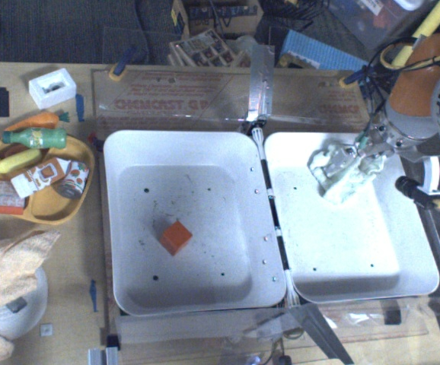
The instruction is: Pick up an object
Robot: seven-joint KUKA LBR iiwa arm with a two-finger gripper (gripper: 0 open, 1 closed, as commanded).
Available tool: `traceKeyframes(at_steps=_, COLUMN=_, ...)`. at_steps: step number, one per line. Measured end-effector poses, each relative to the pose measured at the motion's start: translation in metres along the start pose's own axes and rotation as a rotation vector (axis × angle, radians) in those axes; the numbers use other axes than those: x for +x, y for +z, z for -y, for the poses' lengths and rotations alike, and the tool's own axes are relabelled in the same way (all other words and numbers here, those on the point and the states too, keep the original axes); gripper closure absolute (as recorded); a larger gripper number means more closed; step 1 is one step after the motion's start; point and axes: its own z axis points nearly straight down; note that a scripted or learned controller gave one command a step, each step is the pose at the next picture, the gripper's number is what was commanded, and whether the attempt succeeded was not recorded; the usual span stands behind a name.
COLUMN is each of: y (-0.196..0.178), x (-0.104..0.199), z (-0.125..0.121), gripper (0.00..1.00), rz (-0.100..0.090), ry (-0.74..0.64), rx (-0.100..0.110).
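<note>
A small orange cube (176,237) lies on the floor of the left bin (129,158), a little left of its middle. My gripper (340,173) hangs over the upper part of the right bin (403,272), reaching in from the arm (418,90) at the right. The gripper looks blurred and pale against the white bin floor. It is far to the right of the cube, across the divider between the bins. Nothing can be made out at its tip.
A yellow bowl (52,211) with bottles and packets stands left of the bins. A white box (52,87) sits at the back left and a beige cloth (7,280) at the front left. Cables and a clear panel (174,101) lie behind the bins.
</note>
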Motion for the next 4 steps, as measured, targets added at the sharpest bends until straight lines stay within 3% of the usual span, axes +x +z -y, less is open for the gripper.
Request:
traceKeyframes(at_steps=1, y=-0.001, x=0.017, z=0.017, gripper=0.0, rz=0.03, ry=-0.173, rx=-0.014)
traceKeyframes(at_steps=2, y=-0.001, x=0.043, z=-0.007, gripper=0.0, rz=0.031, ry=-0.159, rx=-0.001)
traceKeyframes(at_steps=3, y=-0.012, x=0.043, z=-0.008, gripper=1.0, rz=0.032, ry=-0.159, rx=-0.007)
traceKeyframes(at_steps=4, y=-0.094, x=0.117, z=-0.027, gripper=1.0, rz=0.027, ry=0.036, rx=-0.011)
